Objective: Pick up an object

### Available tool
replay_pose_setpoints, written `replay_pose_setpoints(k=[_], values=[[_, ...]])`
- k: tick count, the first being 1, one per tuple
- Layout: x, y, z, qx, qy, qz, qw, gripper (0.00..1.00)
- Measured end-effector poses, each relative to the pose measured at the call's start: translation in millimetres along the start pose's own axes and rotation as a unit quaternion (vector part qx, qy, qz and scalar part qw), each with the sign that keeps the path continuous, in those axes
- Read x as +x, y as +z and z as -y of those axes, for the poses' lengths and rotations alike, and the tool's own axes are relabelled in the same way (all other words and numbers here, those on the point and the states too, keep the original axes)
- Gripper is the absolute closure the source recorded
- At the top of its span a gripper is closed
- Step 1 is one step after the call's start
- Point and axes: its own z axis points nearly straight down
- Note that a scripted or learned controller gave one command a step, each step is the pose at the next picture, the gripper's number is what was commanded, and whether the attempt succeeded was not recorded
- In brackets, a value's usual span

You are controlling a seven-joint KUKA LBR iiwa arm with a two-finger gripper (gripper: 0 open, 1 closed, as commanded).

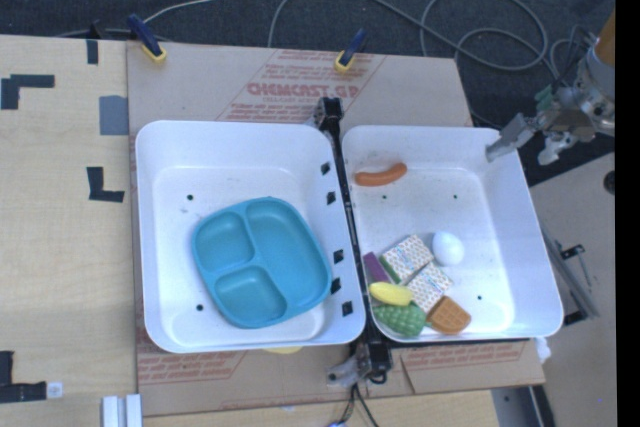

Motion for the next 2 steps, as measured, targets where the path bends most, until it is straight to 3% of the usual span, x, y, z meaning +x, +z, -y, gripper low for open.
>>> replay_pose_setpoints(k=[1,2], values=[[71.5,74.9,-64.2,0.001,-0.001,-0.001,1.0,0.0],[119.5,111.0,-71.6,0.001,0.0,0.0,1.0,0.0]])
